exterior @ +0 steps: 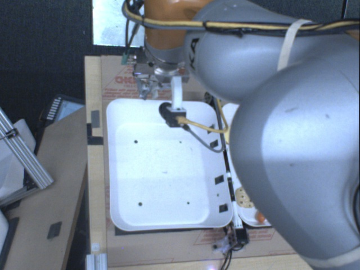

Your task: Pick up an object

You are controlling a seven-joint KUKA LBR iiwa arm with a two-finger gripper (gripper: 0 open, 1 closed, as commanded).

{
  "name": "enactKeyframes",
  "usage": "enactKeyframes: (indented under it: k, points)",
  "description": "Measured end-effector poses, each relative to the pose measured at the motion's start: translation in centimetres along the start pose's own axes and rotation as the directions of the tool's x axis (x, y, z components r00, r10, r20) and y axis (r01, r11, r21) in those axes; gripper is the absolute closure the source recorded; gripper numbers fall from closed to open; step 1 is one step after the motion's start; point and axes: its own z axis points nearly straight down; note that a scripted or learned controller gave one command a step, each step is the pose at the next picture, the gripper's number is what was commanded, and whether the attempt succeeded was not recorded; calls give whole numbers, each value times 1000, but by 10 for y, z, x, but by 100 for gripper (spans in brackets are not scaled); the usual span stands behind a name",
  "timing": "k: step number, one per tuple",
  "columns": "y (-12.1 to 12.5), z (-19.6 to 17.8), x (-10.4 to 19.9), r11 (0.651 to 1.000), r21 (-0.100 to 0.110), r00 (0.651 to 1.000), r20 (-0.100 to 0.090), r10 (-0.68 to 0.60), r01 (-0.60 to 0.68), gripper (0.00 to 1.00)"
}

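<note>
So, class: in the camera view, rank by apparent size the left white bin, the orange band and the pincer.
1. Left white bin
2. Orange band, though it sits nearer the camera, which inflates it
3. Pincer

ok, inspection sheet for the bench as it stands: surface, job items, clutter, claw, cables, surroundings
Surface: brown bench bearing a white left bin; right bin mostly hidden by the arm.
Job's things: a round tan item and a small orange item lie in the right bin's visible corner; type too small to tell.
Clutter: nothing seen.
Claw: claw sits over the far edge of the left bin; nothing seen held.
Cables: yellow cable runs from the wrist across the left bin's far right corner; more yellow cable along the arm.
Surroundings: aluminium rail at left, dark backdrop behind.
</note>
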Motion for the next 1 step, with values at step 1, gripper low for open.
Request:
enactKeyframes:
  k: [1]
  points:
    - [1, -111, -1, 1000, -10, 1000, -2, 1, -1, 100]
